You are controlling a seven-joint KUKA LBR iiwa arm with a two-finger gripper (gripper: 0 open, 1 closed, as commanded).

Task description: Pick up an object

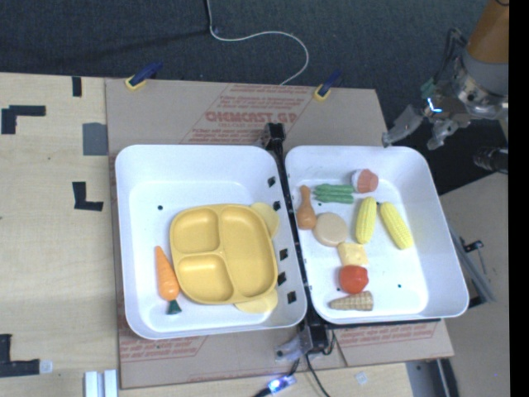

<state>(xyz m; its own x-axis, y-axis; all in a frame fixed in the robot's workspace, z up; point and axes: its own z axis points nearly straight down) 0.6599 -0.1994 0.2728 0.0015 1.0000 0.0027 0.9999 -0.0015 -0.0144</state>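
At the right bin's near edge lies a cone, then a tomato, a cheese cube, a cookie, two corn cobs, a drumstick, a green pod, a radish. Beyond the far right corner, the gripper hangs spread, empty.

Toy foods loose in the right bin: corn cobs, tomato, cone (all flat).

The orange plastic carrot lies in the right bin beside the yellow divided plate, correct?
Not quite: the camera view shows the orange plastic carrot in the left white bin, beside the yellow divided plate.
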